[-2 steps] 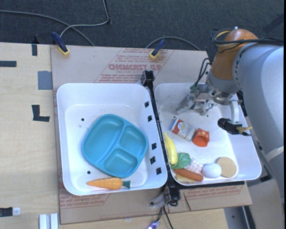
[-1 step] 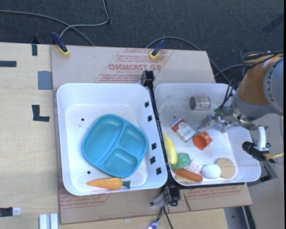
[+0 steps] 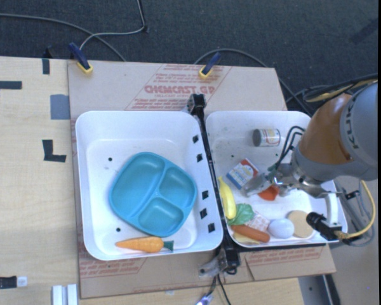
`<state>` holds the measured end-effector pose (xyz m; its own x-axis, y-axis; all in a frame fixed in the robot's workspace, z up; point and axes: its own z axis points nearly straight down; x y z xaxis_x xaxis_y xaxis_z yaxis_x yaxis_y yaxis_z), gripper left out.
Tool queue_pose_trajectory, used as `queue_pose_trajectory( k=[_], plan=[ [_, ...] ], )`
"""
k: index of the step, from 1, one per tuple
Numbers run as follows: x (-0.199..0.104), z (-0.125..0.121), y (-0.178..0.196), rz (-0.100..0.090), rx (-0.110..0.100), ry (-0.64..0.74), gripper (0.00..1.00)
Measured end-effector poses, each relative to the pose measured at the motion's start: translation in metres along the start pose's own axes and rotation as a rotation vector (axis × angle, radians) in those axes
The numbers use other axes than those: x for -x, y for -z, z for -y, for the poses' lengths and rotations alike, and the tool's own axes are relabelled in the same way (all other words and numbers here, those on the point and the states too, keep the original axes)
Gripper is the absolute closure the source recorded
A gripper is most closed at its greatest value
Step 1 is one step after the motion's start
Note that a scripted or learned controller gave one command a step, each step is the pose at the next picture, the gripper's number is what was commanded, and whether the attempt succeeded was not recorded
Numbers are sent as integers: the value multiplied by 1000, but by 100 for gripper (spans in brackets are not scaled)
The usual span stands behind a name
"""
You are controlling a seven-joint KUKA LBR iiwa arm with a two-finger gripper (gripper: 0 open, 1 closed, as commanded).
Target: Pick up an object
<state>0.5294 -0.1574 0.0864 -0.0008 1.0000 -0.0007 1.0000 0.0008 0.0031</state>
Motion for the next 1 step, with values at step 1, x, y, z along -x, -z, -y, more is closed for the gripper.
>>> queue_pose_trajectory(
  k=[1],
  plan=[
    [1,-1,10,2,3,-1,100]
  ],
)
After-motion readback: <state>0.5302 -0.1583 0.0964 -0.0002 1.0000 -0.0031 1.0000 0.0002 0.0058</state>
